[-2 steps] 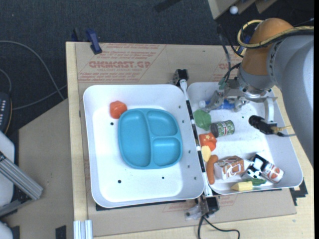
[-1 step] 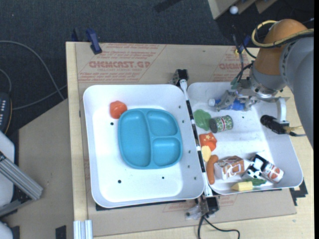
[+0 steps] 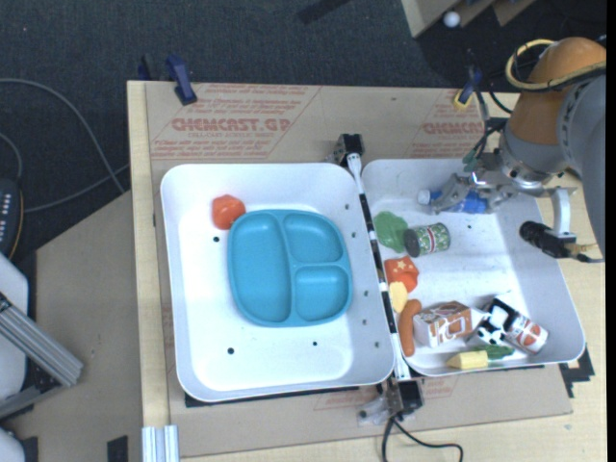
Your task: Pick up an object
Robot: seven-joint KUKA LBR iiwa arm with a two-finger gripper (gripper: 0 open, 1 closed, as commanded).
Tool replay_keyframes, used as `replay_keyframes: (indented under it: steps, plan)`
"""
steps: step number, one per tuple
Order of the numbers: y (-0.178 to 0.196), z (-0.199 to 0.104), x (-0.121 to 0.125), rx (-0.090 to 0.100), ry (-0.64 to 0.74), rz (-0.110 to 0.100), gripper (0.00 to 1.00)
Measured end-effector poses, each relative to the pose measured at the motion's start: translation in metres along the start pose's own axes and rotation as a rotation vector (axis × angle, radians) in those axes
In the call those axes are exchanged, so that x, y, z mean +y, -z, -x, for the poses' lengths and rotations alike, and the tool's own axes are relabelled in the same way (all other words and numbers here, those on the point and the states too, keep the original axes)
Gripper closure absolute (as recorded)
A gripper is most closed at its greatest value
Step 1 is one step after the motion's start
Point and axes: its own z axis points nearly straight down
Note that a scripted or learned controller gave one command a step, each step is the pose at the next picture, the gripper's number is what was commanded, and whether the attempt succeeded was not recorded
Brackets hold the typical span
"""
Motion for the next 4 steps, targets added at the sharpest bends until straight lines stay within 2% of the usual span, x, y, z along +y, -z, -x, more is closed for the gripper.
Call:
replay_keyframes:
  steps: [1,2,3,4]
  plan:
    - [0.009,0.000,-0.001,-0.002,0.001,-0.006,1.00]
    - [0.006,-0.068,-0.002,0.002,0.001,-0.013,1.00]
    - [0.103,-0.144,-0.023,-0.001,0.002,0.019,1.00]
    - [0.102,-0.143,-0.024,-0.001,0.000,0.016,0.00]
